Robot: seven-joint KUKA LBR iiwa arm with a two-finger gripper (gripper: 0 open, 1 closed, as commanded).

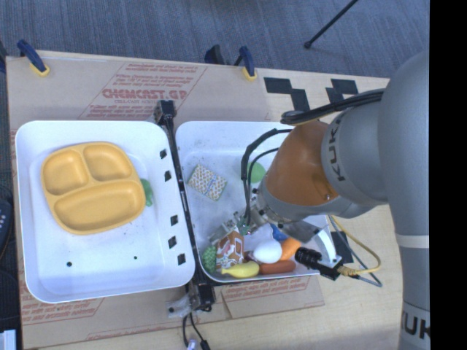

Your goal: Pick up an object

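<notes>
Camera view:
Arm: reaches in from 3 o'clock; orange band sits over the right bin [219, 133].
Gripper [244, 224]: low among the clutter; grip state: cannot tell.
Target pile: at the bin's 6 o'clock wall; white egg [267, 251], banana [242, 270], small carton [230, 250], orange carrot [290, 248].
Technique: descend straight onto one item, clear of neighbours.
Obstructions: crowding; near wall.
Surroundings: patterned packet [207, 182] at 11 o'clock; yellow tray [91, 187] in left bin [44, 279].

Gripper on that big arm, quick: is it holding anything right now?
Gripper: cannot be told; it is low over the pile of toy food in the right bin.
</notes>
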